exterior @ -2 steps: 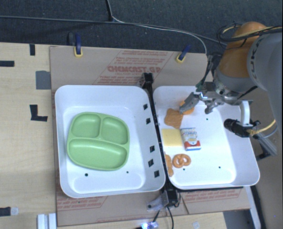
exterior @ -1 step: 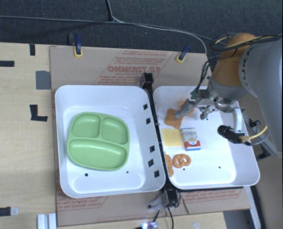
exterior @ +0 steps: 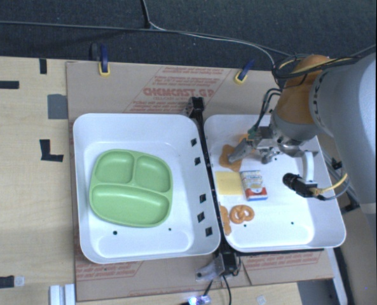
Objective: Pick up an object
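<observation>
Two glossy white bins: left holds a moulded green divided plate (exterior: pixel 131 188). Right bin (exterior: pixel 302 230): flat yellow square (exterior: pixel 227 183), twisted pretzel (exterior: pixel 241 214), small carton (exterior: pixel 254 185). End effector (exterior: pixel 239 154) low over the bin's far-left part; opening cannot be told.

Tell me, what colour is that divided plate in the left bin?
Light green: the divided plate shows clearly in the camera view, lying in the left white bin.

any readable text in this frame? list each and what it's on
"CHEMCAST GP": red print on the brown board under the bins; the smaller red lines below it are too blurred to read.
Small carton in the right bin: red and blue print, too small to read.
</observation>
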Action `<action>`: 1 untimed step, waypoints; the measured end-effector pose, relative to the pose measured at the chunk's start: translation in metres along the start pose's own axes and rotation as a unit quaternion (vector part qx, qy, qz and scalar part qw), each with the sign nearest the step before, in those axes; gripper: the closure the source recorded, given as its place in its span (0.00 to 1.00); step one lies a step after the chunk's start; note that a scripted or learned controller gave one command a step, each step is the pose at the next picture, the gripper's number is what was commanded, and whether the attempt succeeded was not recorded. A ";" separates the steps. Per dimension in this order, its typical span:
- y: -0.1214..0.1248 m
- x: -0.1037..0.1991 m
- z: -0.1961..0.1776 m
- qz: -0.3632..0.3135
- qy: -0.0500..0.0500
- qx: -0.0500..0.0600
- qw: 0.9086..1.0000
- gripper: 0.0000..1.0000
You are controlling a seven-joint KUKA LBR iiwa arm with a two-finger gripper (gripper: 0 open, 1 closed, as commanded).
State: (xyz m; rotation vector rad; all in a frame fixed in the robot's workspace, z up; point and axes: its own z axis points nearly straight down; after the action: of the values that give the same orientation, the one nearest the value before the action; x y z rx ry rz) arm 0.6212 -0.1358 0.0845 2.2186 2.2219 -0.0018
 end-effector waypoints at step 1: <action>0.002 0.001 -0.013 -0.001 0.000 -0.002 1.000 1.00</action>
State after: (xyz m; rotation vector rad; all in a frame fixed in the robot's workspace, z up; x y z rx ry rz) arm 0.6229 -0.1349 0.0974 2.2146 2.2218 0.0038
